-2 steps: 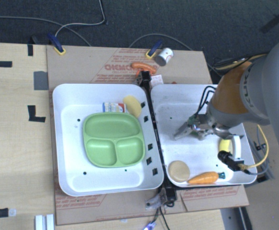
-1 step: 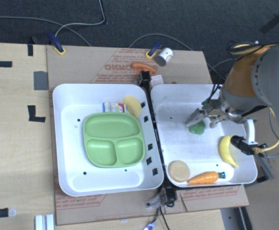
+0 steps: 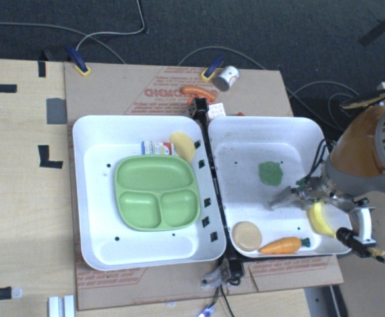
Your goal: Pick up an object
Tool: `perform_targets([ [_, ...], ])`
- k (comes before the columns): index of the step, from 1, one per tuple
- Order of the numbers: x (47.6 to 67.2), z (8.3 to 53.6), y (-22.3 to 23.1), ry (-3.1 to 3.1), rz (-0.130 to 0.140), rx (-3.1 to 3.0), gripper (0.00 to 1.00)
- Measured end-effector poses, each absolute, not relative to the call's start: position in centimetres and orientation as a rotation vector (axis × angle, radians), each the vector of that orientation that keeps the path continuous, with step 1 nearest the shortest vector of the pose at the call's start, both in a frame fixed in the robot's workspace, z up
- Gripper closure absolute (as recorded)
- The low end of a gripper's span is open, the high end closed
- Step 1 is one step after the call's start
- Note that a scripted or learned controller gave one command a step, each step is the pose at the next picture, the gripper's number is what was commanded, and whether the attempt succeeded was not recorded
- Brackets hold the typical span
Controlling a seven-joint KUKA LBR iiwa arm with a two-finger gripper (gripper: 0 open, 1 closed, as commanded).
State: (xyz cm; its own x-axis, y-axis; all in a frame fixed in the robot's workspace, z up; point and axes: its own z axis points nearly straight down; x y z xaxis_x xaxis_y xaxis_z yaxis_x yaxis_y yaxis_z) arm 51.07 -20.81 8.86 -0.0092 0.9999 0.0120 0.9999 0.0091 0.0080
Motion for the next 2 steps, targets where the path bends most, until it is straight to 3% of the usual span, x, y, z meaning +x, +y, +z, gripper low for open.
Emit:
perform_targets([
  [1, 61.1, 8.7, -14.8, -2.229, -0.008, -2.222, 0.0],
  [2, 59.8, 13.3, -20.1, -2.223, 0.002, -2.223, 0.0],
])
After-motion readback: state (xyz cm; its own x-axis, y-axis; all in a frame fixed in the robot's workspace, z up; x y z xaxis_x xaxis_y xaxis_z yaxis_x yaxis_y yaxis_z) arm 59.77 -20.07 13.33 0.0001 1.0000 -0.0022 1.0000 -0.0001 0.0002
